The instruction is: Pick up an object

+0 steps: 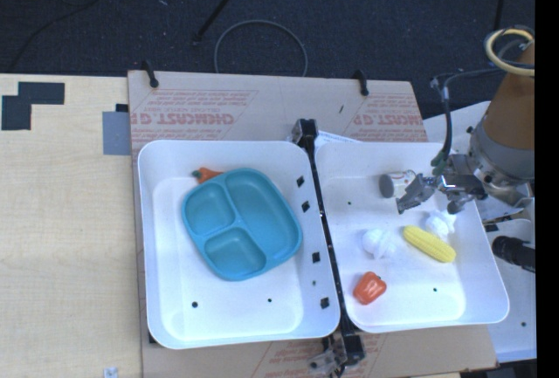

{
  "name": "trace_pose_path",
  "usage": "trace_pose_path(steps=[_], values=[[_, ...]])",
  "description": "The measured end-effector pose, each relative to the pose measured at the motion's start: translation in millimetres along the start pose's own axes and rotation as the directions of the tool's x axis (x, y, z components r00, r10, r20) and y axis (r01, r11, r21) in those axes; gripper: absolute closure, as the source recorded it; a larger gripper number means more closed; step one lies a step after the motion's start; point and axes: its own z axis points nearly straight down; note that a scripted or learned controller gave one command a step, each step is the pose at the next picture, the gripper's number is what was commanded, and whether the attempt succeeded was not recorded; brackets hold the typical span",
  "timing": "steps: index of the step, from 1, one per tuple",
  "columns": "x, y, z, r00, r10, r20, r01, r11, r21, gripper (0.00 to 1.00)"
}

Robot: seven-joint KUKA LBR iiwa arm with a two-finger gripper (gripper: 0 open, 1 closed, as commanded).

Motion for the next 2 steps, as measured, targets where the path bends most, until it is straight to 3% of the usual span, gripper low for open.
trace_pose_path(steps=[2], values=[[1,-2,129,1.0,0.001,-0.002,-0.001,1.0,0.006,0.0]])
